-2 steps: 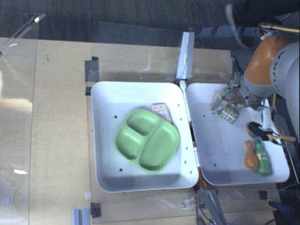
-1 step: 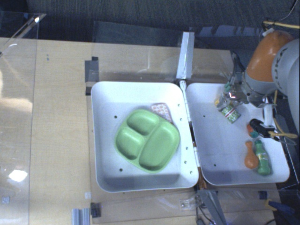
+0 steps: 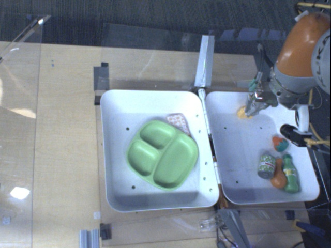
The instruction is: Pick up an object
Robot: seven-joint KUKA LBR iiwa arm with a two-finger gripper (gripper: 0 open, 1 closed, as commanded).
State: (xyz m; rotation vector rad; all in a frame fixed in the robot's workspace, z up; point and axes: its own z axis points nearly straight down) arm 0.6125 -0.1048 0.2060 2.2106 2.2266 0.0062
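**Clerk:** At twelve o'clock of the right bin (image 3: pixel 235 154), near its far rim: item one, a small yellow object (image 3: pixel 241 112). It lies on the bin floor directly at the tip of the gripper (image 3: pixel 254 105).

**Checker:** Long axis? Heading?

**Clerk:** Cannot tell. It is too small and blurred to show an axis, and its right part is covered by the gripper tip.

**Checker:** Gripper state?

**Clerk:** Fingers point down toward seven o'clock, tips touching or just beside the yellow object. How wide they stand, and whether the object sits between them, cannot be made out.

**Checker:** Other stock, right bin?

**Clerk:** At four o'clock, a cluster: green-labelled can (image 3: pixel 267 166), orange item (image 3: pixel 279 177) touching it, green bottle (image 3: pixel 290 174) with its long axis running twelve to six. At three o'clock, a teal-and-red piece (image 3: pixel 280 143) (partly behind a black part of the arm).

**Checker:** Left bin?

**Clerk:** In the left bin (image 3: pixel 116 138), a green divided tray (image 3: pixel 163 154) at centre. A speckled pink item (image 3: pixel 179 122) at its one o'clock, partly tucked under the tray edge.

**Checker:** Arm?

**Clerk:** Arm (image 3: pixel 305 50) with its orange band at upper right, cut off by the frame edge.
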